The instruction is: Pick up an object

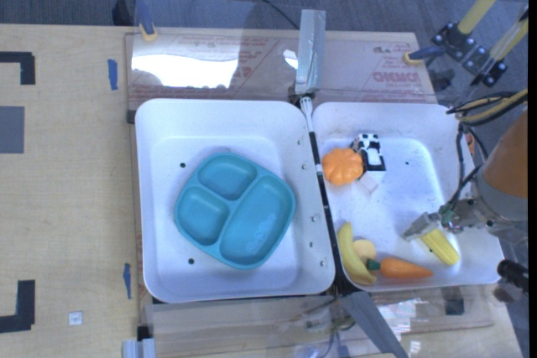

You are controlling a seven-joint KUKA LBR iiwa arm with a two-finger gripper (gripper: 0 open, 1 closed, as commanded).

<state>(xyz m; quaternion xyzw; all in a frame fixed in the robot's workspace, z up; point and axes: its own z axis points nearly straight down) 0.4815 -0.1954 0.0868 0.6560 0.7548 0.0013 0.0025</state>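
Two white bins (159, 205) sit on a pale wood-coloured tabletop (67, 180). The divided plate (235, 210) is turquoise blue. The pumpkin (342, 166) and carrot (404, 268) are orange, the banana (351, 257) and corn cob (442, 247) yellow, and the small toy (369, 152) black-and-white.

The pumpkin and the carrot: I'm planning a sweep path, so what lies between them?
In the camera view, bare white bin floor separates the pumpkin from the carrot; the banana lies just left of that line.

Two white bins (159, 205) sit side by side. One holds one blue divided plate (235, 210). The other holds one orange pumpkin (342, 166), one black-and-white toy (369, 152), one banana (351, 256), one carrot (404, 268) and one corn cob (441, 246).
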